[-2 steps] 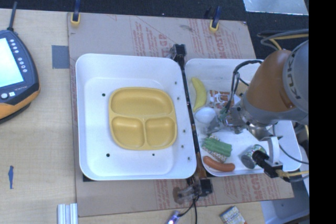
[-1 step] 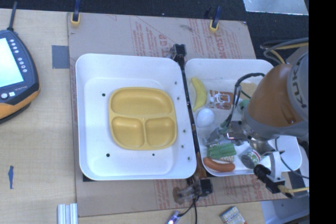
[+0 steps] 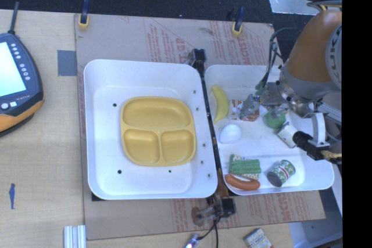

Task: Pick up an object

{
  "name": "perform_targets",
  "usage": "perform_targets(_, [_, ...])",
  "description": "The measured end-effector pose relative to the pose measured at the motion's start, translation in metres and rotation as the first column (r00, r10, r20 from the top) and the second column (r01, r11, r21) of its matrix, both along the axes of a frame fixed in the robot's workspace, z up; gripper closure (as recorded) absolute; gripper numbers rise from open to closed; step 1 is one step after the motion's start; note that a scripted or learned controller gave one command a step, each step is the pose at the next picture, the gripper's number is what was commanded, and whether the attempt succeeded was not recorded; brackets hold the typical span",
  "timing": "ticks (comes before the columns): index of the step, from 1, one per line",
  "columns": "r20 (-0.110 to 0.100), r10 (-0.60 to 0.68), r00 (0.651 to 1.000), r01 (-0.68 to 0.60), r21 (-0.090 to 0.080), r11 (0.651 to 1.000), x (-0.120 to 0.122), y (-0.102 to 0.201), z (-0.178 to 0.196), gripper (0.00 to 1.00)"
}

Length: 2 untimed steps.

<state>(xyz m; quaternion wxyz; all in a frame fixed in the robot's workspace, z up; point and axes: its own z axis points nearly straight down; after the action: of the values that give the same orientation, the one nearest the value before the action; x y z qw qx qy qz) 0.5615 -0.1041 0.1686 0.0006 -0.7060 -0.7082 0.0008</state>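
Over the right-hand bin (image 3: 325, 180), near its far right corner, the grey-and-orange arm (image 3: 314, 55) is leaning in, its gripper (image 3: 256, 103) hanging low above a small red-and-white item (image 3: 249, 113) whose kind is too blurred to name. Whether the jaws are open or closed cannot be told from this angle, and nothing is showing between them.

By the look of things, the robot is working through the approach step: no object is lifted yet. The next move is calling for a short descent onto a chosen piece and a firm closing around it before any lift.

Choices are lying close together in that bin: one banana (image 3: 220, 103) along the left wall, one white egg (image 3: 230, 133) just beside it, one green round piece (image 3: 274, 119) partly under the wrist, one green packet (image 3: 244, 166) touching one sausage (image 3: 242, 183) at the near edge, and one tin can (image 3: 281, 172) on its side at the near right corner.

One yellow three-compartment tray (image 3: 157, 129) is sitting alone in the left bin (image 3: 99, 125). One handheld control pendant (image 3: 17, 81) is resting at the desk's left edge.
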Motion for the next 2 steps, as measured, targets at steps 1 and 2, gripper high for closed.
perform_targets(1, [0.008,0.001,1.000,-0.001,-0.005,1.000,0.050,0.002,-0.061,0.00])
perform_targets(2, [0.018,0.002,1.000,-0.002,-0.005,1.000,0.065,-0.006,-0.065,0.00])
